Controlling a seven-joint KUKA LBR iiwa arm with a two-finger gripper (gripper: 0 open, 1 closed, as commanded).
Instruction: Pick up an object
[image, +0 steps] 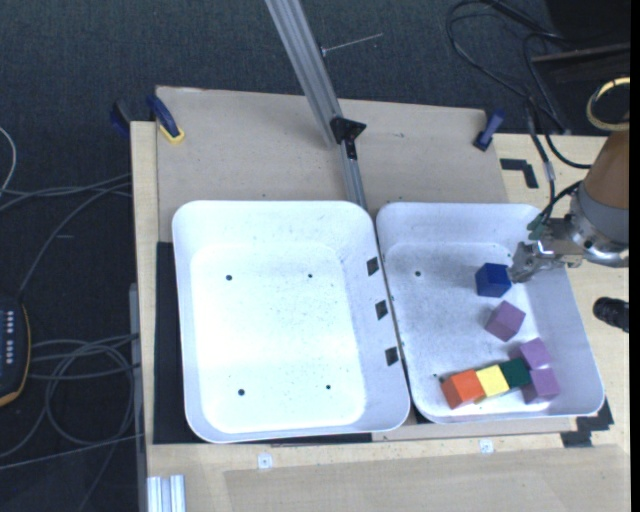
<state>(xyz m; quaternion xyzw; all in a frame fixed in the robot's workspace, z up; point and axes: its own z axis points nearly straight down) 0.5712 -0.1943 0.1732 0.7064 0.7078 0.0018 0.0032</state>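
Blue is what I am after: the blue cube sits loose in the right bin, so my fingers hang just beside it, spread or closed I cannot tell.

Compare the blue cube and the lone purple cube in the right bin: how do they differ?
The blue cube lies farther from the camera, right beside the gripper; the purple cube lies nearer the camera, apart from the gripper. The blue one is darker. Both are small cubes, each lying free in the right bin.
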